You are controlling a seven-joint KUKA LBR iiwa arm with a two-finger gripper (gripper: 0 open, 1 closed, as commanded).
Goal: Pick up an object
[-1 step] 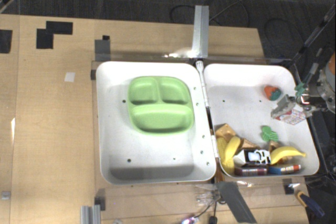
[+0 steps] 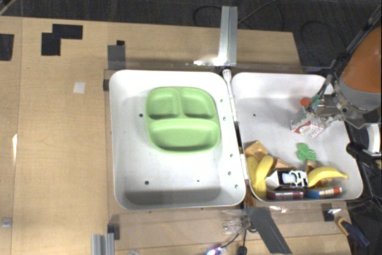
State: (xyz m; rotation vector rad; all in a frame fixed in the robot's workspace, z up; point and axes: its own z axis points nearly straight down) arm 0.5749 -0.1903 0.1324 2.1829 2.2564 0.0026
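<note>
Right of frame, gripper point(image 2: 325, 106) over right bin point(image 2: 268, 89), above crinkly packet point(image 2: 307, 125); finger state unreadable. Risk: packet slips, thin and flat.

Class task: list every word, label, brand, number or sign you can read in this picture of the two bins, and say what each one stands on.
No text can be read.
Crinkled wrapper beside the gripper: red and white print, too blurred to read.
Small black and white package among the bananas: markings too small to read.
Dark red marker at the right bin's front edge: any label too small to tell.
</note>
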